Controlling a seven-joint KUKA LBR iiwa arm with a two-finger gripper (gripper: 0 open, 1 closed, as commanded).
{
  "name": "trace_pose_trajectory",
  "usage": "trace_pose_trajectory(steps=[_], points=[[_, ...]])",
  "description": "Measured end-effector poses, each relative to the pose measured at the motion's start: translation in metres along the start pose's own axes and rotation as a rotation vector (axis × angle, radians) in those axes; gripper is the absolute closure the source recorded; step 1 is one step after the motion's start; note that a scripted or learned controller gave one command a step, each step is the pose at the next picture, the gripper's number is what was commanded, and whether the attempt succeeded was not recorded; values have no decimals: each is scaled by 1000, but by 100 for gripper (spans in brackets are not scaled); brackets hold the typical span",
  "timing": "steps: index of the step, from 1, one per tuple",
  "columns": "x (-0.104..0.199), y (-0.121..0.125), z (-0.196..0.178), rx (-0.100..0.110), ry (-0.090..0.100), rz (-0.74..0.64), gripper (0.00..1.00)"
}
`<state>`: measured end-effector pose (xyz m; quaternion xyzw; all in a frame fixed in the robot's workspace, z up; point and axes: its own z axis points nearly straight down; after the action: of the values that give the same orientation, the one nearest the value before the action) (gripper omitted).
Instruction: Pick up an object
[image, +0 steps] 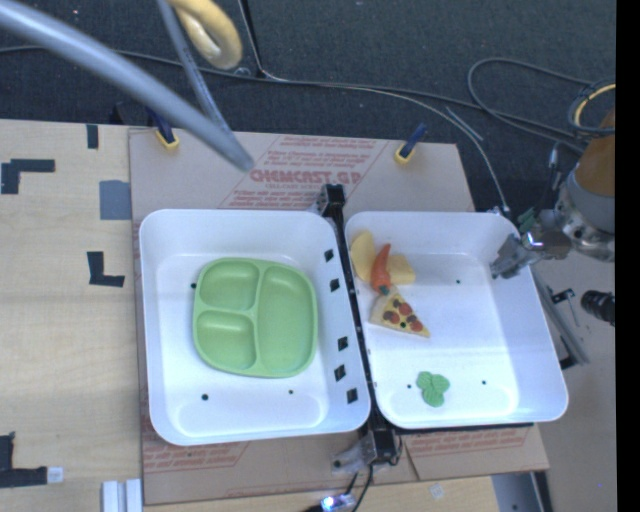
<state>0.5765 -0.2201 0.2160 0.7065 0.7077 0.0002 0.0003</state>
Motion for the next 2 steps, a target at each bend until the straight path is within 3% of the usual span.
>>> trace_pose_trajectory(steps=[2], points=[[111,-6,-14,2,1,-3,100]])
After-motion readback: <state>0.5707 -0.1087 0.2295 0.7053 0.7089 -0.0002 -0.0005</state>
